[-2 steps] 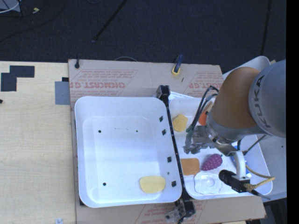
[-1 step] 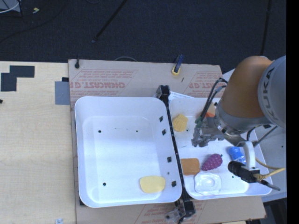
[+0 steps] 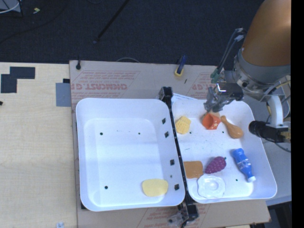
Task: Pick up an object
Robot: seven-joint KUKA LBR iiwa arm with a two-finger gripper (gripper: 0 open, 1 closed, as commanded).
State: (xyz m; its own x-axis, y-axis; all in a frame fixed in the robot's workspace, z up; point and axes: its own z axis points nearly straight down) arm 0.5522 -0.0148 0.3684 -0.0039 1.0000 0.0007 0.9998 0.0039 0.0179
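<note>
Nearest the lens, a white fried-egg toy (image 3: 211, 186) lay at the right bin's (image 3: 260, 141) front edge. Farther back, an orange cup-shaped plastic toy (image 3: 211, 121) sat just under the gripper (image 3: 214, 104); its finger state could not be told. Beside lay a tan drumstick toy (image 3: 232, 127).
</note>
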